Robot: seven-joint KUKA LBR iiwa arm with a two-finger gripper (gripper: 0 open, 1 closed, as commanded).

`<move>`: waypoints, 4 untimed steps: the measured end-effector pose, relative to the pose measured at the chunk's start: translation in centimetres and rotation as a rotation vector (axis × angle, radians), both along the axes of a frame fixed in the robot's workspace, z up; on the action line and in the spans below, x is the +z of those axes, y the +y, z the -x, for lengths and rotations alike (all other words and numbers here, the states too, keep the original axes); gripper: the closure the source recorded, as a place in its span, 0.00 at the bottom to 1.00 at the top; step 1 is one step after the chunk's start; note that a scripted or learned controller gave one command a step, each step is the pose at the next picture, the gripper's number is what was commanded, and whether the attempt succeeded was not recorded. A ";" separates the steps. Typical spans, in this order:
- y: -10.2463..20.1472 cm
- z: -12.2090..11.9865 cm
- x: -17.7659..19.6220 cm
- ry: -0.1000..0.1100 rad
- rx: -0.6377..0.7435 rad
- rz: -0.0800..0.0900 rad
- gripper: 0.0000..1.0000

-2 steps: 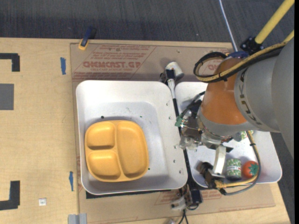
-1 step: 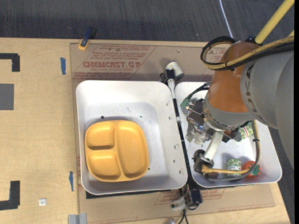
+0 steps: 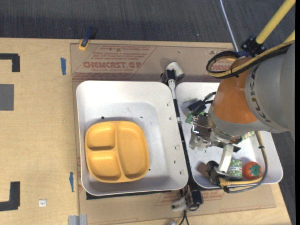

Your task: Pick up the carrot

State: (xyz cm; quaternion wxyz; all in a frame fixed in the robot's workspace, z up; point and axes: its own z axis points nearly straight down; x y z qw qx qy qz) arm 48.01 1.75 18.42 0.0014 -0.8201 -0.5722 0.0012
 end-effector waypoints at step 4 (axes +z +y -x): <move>-6.8 0.0 4.2 -0.006 0.202 0.002 1.00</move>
